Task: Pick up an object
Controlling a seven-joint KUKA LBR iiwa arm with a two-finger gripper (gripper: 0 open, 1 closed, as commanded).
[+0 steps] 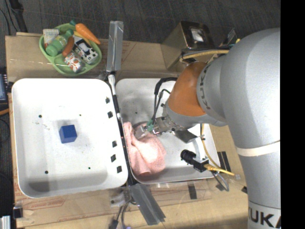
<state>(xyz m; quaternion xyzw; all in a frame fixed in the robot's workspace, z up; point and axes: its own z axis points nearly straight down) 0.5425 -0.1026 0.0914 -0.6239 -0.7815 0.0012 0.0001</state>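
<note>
A pink cloth (144, 151) lies crumpled in the right bin (138, 92), against its left wall and near the front. My gripper (145, 129) is down in that bin, at the cloth's upper edge, with the arm reaching in from the right. A blue cube (68, 133) sits alone in the left bin (28, 109), left of the middle.
A green bowl (47, 56) holding toy food, a carrot among it, stands on the bench behind the left bin. A brown box (190, 37) sits behind the right bin. The grey arm covers the right bin's right side.
</note>
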